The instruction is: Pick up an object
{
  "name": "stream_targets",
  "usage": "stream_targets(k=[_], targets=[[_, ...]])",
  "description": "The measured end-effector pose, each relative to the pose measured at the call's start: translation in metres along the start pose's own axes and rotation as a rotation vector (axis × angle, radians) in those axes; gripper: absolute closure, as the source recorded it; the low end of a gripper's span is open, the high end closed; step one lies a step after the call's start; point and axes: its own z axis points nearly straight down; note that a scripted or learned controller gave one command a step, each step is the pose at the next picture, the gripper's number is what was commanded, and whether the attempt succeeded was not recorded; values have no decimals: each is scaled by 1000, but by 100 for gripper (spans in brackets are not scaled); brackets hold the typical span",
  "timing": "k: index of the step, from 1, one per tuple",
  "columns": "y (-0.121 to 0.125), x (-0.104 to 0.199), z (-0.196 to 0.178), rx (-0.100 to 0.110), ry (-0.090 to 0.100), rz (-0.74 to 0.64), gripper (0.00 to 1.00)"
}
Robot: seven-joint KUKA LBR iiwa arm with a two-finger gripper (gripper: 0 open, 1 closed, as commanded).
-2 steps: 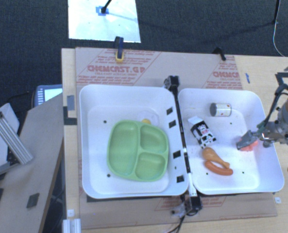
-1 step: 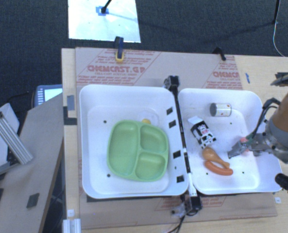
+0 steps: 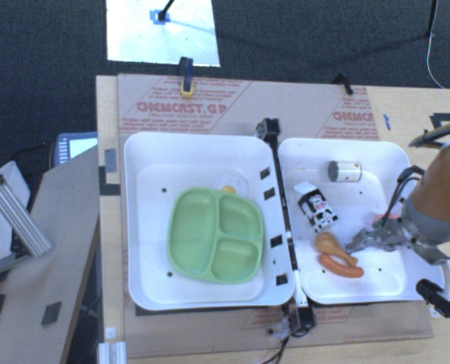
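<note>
the gripper [image 3: 359, 242] hangs low in the right bin [image 3: 391, 283], its dark fingers slightly apart and clamped on nothing. just left of the tips lie a glossy orange sausage [image 3: 342, 265] and a tan pear-shaped piece [image 3: 329, 243]. farther off sit a black-and-white carton [image 3: 316, 205] and a small cylinder [image 3: 344, 171]. a green divided plate [image 3: 215, 235] fills the left bin [image 3: 149, 203].

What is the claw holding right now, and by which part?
Nothing that I can see. The claw sits low in the right bin, just right of the orange sausage, with no object between its tips.
</note>
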Motion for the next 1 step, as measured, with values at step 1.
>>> stream_targets(k=[1], targets=[[2,0,-13,-4,-1,-1,100]])
